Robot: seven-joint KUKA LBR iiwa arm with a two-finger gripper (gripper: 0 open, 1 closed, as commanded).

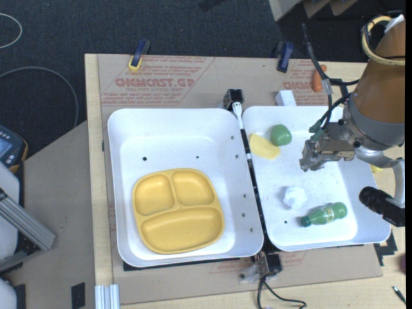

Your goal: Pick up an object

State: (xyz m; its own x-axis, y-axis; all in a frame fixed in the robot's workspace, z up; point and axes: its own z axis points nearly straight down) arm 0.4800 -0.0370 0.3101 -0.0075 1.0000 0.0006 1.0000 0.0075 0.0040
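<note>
End effector hangs over the right bin, nothing visibly between its fingers and their spread unclear, with a green ball and yellow piece left of it, a green bottle nearer.

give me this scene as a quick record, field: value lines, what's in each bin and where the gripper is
left bin: yellow divided plate
right bin: green ball, yellow piece, white crumpled item, green bottle lying on its side
ball and yellow piece: side by side, near the bin's far left corner
gripper: over the right bin, right of the ball
held object: none seen
</note>
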